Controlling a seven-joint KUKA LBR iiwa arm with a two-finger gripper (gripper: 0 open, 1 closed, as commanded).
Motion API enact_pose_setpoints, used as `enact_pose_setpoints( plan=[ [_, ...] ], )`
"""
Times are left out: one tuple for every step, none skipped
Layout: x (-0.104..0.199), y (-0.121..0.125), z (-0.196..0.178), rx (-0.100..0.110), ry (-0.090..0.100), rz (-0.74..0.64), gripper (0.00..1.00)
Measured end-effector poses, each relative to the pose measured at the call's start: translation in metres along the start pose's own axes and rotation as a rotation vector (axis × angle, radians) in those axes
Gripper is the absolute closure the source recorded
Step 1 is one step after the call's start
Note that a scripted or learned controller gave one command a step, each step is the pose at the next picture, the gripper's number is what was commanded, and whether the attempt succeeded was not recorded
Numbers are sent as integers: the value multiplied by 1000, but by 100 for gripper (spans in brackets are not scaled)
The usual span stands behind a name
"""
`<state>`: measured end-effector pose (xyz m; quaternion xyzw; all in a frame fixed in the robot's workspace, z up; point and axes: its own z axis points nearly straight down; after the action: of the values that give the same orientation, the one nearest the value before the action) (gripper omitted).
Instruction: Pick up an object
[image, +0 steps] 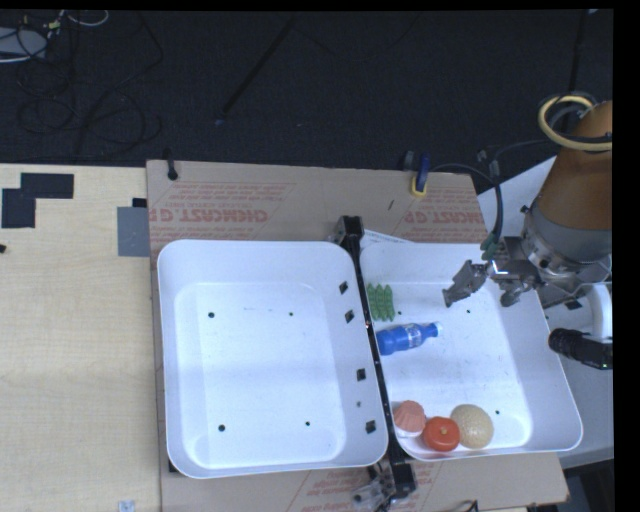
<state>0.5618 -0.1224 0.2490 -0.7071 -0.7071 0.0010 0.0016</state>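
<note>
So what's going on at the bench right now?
The arm reaches in over the right bin, its gripper hanging above the bin's floor with nothing seen between the jaws. Below it lie a blue bottle and a green piece; a tomato and two pale round items sit at the near edge.

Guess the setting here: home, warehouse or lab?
Most likely a robotics lab test bench: two white bins clamped on cardboard sheets, loose cables on the dark floor, and small props like a blue bottle.

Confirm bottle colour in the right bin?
Blue, with a clear cap end; the bottle shows in the camera view.
</note>
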Motion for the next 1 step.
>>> enact_pose_setpoints(
  plan=[
    [-21,55,64,-3,-3,-3,0]
  ],
)
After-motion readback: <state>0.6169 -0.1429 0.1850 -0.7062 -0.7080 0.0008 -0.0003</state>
